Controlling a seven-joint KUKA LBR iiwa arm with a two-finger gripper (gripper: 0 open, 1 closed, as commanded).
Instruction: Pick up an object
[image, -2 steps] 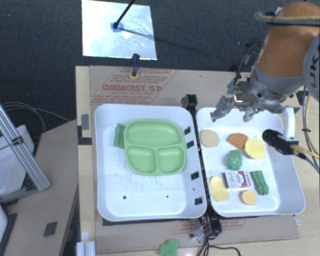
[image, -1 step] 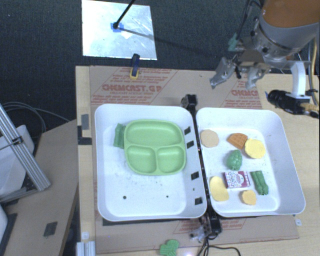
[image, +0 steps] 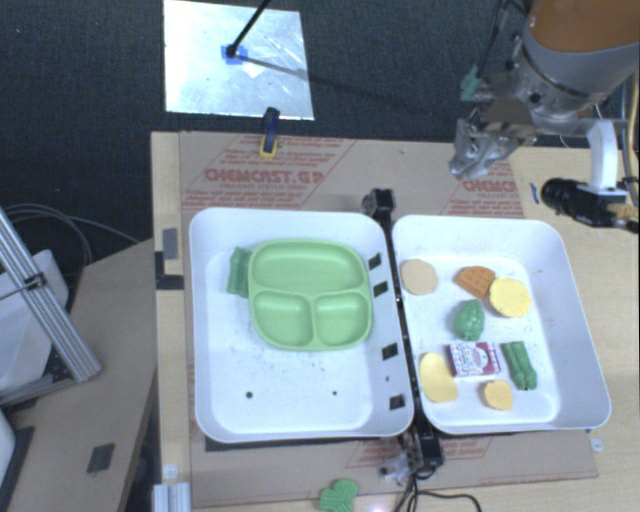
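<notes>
Toys, nothing grabbed yet: biscuit (image: 419, 276) and broccoli (image: 468, 320) sit in the right bin (image: 575, 300). The gripper (image: 478, 158) hangs above its far edge, so they're nearward. Can't tell its state.

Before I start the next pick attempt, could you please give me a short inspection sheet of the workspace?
Surface: bench with two white bins side by side, left bin and right bin.
Job's things: in the right bin, a tan disc, orange waffle piece, yellow round, green lump, red-and-white box, green pickle, yellow piece, small orange piece.
Clutter: green divided plate in the left bin; green toy on the bench's front edge.
Grippers: gripper above the bench behind the right bin, holding nothing.
Cables: black cable at the front.
Surroundings: metal sheet on dark floor.
</notes>
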